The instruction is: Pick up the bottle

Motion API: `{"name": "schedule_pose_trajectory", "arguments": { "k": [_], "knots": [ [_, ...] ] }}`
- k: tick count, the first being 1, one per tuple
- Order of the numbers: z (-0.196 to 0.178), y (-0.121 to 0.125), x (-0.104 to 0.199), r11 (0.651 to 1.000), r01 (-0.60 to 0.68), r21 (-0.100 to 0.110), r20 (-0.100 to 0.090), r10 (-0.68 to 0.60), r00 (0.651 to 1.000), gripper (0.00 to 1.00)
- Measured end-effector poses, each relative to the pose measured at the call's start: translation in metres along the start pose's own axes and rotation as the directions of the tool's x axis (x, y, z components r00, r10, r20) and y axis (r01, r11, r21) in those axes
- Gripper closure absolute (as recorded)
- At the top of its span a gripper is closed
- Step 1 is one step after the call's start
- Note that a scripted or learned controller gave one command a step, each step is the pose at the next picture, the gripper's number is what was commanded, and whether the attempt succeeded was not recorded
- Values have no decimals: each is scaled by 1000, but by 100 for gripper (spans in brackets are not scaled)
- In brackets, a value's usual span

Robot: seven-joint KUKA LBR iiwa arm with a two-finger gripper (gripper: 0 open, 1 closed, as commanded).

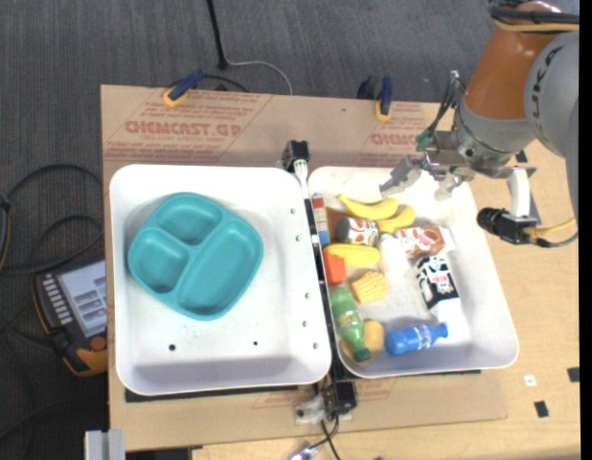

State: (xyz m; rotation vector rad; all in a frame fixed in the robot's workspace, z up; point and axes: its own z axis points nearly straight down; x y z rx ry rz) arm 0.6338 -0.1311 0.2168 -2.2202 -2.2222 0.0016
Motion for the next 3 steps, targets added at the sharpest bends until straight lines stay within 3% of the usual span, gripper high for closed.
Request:
{"name": "schedule_pose_trajectory", "arguments": {
  "k": [1,2,3],
  "knots": [
    [83,-90,34,995,101,4,-2,-101,995,0],
    [94,-151,19,970,245,1,-1,-245,970,0],
    [90,-150,31,990,139,0,-1,-139,990,0]
  ]
}}
